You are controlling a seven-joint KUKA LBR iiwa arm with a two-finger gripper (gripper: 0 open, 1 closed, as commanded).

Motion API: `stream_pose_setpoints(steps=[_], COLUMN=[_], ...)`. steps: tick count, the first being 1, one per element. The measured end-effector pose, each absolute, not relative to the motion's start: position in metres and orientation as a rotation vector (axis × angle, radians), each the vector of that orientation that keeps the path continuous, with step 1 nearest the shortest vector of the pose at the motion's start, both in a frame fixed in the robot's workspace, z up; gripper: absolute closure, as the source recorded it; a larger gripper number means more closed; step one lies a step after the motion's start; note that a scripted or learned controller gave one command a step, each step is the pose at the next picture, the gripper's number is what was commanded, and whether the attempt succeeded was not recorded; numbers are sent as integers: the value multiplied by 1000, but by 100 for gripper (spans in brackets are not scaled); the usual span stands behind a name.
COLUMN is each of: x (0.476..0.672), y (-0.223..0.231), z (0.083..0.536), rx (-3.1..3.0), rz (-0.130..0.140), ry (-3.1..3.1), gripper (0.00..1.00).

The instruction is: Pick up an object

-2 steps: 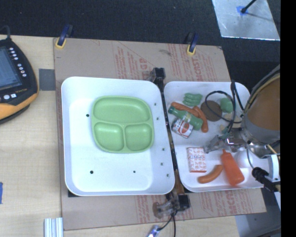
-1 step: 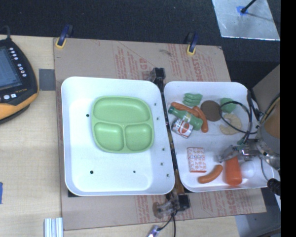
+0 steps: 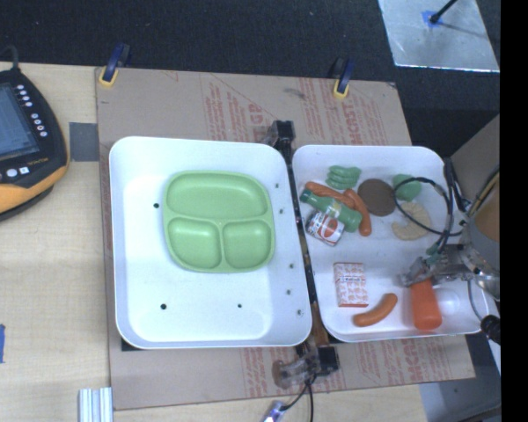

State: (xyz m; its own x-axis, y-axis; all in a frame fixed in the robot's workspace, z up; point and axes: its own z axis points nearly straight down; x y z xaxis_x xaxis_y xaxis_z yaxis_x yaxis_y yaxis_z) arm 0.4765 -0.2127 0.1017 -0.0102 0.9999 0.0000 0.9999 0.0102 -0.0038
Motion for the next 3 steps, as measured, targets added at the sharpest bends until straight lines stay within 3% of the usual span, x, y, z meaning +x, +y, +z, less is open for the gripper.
stream_pose_setpoints(steps=[1,2,3], x=[497,497,589], y=[-114,-115,-133], z=[189,189,130], rx=[-2211,-2213,-2214], rz=[1,3,4], ry=[-2231,-2229,-2225], gripper=[100,0,0])
